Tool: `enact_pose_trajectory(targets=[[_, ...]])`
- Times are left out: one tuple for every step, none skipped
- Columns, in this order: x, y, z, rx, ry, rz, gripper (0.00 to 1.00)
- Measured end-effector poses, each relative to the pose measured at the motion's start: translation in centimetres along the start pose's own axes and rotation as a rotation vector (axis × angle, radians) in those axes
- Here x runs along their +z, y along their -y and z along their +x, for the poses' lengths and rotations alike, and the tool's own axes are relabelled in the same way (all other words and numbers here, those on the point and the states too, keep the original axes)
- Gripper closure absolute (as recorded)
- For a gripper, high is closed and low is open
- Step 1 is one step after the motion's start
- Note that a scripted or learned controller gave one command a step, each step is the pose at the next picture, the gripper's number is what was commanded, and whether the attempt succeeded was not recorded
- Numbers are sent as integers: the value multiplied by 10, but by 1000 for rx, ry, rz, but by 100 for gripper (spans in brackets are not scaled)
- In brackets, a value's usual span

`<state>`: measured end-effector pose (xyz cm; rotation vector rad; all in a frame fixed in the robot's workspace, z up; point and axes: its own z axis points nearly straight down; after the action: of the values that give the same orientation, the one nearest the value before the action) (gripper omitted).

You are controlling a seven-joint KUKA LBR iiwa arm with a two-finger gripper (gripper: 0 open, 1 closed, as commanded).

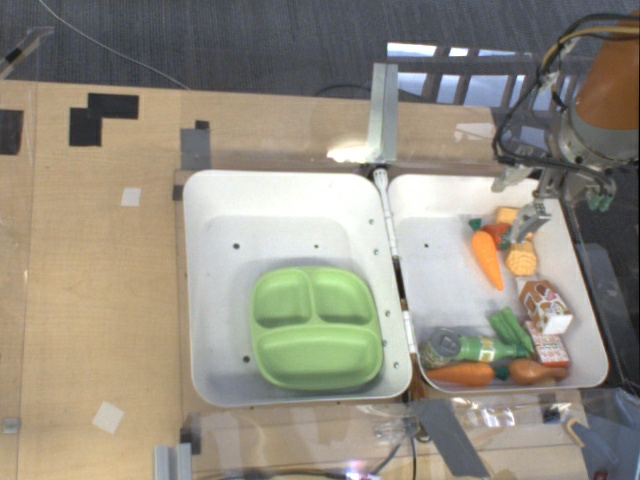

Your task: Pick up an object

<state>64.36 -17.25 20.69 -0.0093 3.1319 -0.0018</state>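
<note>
carrot (487, 257) lies just left of the gripper (527, 225); its state i cannot tell.

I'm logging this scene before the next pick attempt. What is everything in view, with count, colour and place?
Bins: 2, white, side by side on the bench.
Divided plate: 1, green, left bin.
Carrot: 1, orange, right bin, upper middle.
Small round toy: 1, yellow-orange, right of the carrot.
Cartons: 2, red and white, right side.
Bottle: 1, green, near edge.
Other toy foods: several, orange and green, near edge.
Arm: 1, grey and orange, upper right.
Gripper: 1, above the right bin.
</note>
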Motion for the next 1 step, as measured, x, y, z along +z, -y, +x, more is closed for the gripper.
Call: enact_pose_trajectory(targets=[[95, 6, -30, -42, 15, 4, 0]])
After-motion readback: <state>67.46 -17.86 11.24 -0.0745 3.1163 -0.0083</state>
